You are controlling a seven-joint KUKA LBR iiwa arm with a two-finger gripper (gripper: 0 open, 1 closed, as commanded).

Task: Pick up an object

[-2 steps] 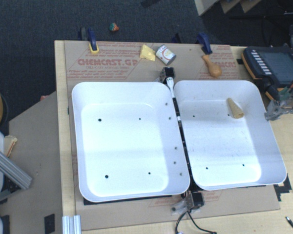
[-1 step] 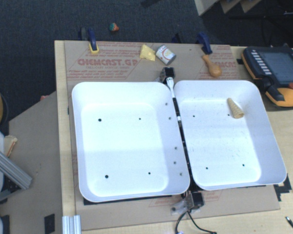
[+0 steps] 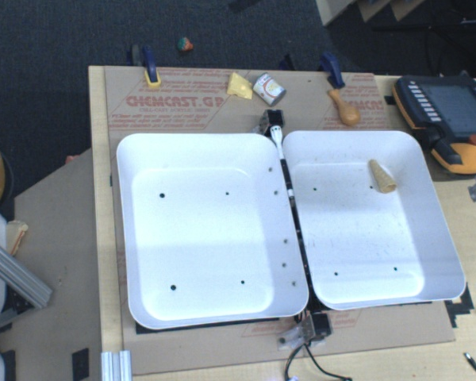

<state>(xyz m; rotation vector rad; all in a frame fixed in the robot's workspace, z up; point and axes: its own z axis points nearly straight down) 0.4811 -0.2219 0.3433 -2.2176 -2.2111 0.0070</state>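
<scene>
A small tan, cone-shaped object [image 3: 381,175] lies in the right white bin [image 3: 357,280], near its far right corner. The left white bin [image 3: 198,292] holds nothing that I can make out.
Behind the bins on the brown board lie a yellow wedge [image 3: 239,86], a small white-and-grey block [image 3: 269,89] and a wooden-handled piece [image 3: 343,109]. Two blue clamps [image 3: 150,63] [image 3: 331,68] hold the board's far edge. A black and orange pendant [image 3: 448,117] rests at the right.
</scene>
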